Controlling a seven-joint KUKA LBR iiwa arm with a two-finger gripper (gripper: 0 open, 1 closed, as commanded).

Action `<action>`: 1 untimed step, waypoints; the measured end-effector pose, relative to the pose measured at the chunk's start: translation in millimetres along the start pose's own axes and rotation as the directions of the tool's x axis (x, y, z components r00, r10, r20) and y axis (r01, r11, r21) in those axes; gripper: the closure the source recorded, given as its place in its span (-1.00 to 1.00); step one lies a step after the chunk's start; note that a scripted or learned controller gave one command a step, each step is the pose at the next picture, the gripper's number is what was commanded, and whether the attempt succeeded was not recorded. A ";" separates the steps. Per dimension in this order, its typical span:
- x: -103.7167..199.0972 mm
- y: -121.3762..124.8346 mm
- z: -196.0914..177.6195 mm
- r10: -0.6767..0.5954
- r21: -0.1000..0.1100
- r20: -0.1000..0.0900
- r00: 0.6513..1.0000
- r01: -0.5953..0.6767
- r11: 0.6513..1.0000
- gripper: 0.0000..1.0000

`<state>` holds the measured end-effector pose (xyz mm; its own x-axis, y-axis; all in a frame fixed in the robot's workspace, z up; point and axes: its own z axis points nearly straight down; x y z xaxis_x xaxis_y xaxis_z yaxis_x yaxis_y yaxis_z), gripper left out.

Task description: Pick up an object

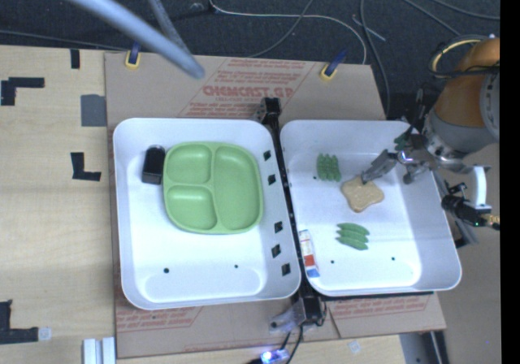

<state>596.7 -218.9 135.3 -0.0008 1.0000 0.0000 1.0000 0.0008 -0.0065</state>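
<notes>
Tan biscuit-shaped piece (pixel 361 195) in the right bin (pixel 422 269) is my target; the gripper (pixel 375 173) hovers just above it, grip state unclear, descent and closing next.

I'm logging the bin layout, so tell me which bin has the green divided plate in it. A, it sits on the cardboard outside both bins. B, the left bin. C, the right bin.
B: the green divided plate lies flat inside the left bin, next to a small black object.
</notes>
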 end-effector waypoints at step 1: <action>0.2 1.5 49.6 0.000 -0.009 0.002 1.000 0.000 1.000 -1.00</action>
<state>597.9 -218.8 85.7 -0.0007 1.0000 -0.0020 1.0000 0.0007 0.0023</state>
